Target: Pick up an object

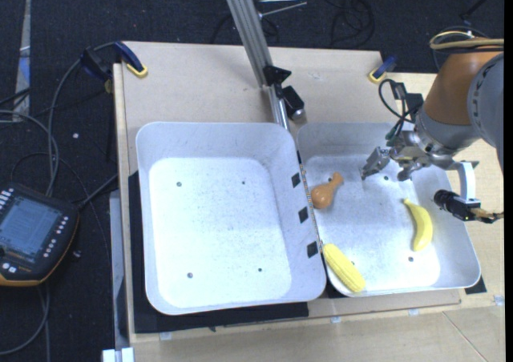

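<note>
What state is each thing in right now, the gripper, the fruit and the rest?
gripper: open, raised over the right bin, nothing between its fingers.
banana: lying loose in the right bin, untouched.
corn cob: lying flat at the right bin's near-left corner.
brown pear-shaped toy: on its side by the divide between the bins.
left bin: sitting flat on the bench.

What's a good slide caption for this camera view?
Gripper open above right bin holding banana, corn cob, brown pear-shaped toy.
</note>
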Controlling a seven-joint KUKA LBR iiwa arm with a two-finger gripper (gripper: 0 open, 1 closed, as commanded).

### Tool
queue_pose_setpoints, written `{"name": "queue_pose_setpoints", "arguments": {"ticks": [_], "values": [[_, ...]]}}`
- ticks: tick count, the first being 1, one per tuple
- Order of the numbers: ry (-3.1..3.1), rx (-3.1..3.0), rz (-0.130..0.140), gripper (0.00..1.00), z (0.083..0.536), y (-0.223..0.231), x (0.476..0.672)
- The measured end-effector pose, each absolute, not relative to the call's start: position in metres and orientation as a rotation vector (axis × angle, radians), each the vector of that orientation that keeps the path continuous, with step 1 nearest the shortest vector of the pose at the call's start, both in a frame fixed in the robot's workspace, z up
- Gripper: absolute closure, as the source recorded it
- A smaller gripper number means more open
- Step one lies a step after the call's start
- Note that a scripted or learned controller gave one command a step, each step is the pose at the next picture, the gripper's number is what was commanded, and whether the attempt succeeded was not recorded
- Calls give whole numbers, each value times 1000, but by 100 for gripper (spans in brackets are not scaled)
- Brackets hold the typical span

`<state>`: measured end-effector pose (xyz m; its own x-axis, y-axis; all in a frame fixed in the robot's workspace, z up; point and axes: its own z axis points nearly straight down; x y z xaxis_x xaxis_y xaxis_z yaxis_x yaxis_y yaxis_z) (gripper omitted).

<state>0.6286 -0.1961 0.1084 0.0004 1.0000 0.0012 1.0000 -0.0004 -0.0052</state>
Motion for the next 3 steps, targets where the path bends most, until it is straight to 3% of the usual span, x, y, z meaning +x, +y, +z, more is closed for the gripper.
{"name": "queue_pose_setpoints", "arguments": {"ticks": [1,3], "values": [[-2222,-2222,0,100,122,-196,630],[-2225,-2224,-4,100,219,-190,634]]}}
